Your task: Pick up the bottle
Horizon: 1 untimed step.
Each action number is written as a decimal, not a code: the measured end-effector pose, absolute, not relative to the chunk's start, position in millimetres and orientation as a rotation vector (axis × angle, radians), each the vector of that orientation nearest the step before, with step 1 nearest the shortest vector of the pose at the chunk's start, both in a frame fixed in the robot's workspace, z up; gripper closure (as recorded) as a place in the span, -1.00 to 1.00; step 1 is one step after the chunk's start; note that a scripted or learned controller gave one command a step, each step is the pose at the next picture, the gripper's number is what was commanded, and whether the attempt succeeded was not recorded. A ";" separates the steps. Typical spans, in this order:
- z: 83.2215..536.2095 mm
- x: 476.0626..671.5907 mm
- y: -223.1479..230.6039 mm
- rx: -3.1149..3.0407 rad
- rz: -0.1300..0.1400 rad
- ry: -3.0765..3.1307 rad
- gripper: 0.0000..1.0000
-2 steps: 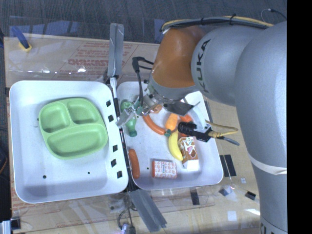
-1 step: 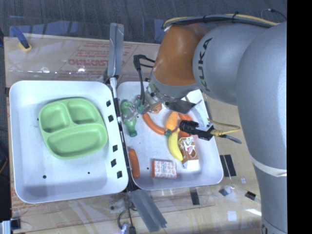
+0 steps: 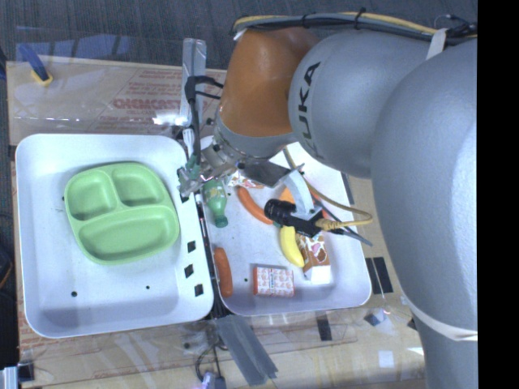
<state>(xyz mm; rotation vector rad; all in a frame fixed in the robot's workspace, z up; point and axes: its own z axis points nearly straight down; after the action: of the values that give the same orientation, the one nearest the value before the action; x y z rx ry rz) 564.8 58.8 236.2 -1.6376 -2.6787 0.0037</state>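
Pincer hovers at green bottle by right bin's left wall, approach step; its state I cannot tell; next, close squarely on it.

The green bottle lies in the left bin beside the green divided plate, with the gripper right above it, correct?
Not quite. The camera view shows the small green plastic bottle in the right white bin, near its left wall. The green divided plate sits alone in the left white bin. The gripper is indeed right above the bottle.
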 end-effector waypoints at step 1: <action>302.4 565.5 143.6 -1.822 0.005 -2.556 1.00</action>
<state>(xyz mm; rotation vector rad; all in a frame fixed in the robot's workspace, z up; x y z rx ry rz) 565.5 143.6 302.4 -1.8218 -2.5563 0.0055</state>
